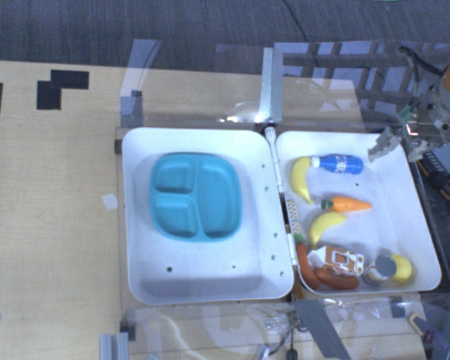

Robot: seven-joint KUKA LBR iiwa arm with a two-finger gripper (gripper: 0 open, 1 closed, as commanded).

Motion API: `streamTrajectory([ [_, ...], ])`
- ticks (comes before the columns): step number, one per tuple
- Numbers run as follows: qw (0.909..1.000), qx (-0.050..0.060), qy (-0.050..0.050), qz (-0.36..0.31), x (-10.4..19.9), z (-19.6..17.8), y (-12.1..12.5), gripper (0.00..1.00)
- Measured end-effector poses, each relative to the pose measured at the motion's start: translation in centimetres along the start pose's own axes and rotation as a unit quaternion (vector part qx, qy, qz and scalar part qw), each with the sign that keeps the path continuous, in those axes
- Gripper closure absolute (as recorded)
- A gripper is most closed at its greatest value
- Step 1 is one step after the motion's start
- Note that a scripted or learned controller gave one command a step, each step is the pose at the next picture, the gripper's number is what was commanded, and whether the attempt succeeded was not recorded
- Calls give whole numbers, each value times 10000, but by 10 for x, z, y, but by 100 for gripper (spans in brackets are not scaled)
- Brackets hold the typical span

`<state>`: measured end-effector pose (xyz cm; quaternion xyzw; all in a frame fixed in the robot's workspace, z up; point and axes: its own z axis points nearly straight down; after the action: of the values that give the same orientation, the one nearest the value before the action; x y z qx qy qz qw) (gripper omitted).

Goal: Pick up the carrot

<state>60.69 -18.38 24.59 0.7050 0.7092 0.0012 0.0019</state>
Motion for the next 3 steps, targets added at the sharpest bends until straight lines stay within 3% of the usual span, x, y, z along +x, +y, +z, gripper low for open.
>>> streamTrajectory([
  [1, 9953, 6, 3, -966, 1, 140, -58, 0],
  [2, 9878, -44, -5, -1559, 53, 157, -14, 0],
  [3, 9991, -12, -2, -433, 46, 123, -26, 0],
])
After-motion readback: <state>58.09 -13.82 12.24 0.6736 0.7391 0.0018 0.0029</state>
